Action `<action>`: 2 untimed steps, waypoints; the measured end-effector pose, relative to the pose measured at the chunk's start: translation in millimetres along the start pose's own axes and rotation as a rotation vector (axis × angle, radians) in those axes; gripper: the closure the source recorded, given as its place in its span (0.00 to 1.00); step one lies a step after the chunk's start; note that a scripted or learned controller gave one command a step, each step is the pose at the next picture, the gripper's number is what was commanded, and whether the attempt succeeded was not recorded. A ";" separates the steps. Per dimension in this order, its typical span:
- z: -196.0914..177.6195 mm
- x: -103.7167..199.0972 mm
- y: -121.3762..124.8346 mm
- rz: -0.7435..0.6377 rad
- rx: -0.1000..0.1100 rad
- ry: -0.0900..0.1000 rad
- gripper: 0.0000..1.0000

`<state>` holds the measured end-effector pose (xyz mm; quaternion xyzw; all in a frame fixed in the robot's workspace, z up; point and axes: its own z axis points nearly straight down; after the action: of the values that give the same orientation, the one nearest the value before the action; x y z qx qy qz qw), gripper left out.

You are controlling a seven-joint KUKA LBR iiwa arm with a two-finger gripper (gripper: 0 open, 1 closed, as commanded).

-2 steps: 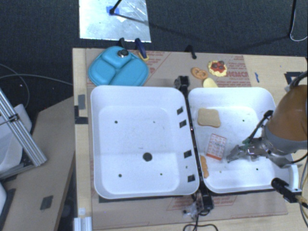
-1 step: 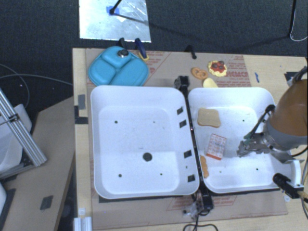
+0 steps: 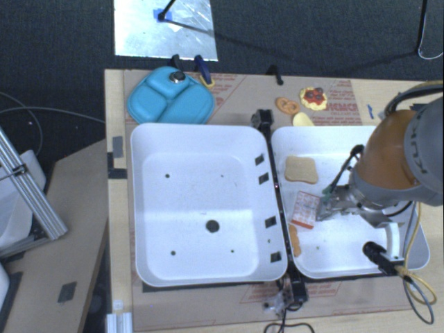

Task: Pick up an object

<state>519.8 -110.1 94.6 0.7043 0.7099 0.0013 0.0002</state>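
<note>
In the right bin [image 3: 347, 255] lie a tan bread slice [image 3: 301, 169] near its back left, a red-and-white packet [image 3: 303, 209] in the middle left, and a thin orange stick [image 3: 295, 241] by the left wall. My gripper [image 3: 325, 209] hangs low over this bin, right beside the packet's right edge. The grey and orange arm [image 3: 399, 161] covers the bin's right side. The view shows nothing held between the fingers.
The left bin [image 3: 180, 151] holds a small dark round thing [image 3: 212, 226]. Behind the bins sit a blue divided tray [image 3: 171, 97], a pretzel [image 3: 286, 105], a toy pizza [image 3: 313, 97] and a yellow piece [image 3: 302, 120]. A silver sheet [image 3: 165, 19] lies farther back.
</note>
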 end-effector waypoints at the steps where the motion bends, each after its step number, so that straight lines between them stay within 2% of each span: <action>1: -94.6 66.0 -31.6 -0.002 -0.006 0.001 1.00; 2: -187.2 111.8 -30.0 -0.003 -0.010 0.000 1.00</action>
<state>488.6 1.1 281.9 0.7033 0.7109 0.0051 0.0037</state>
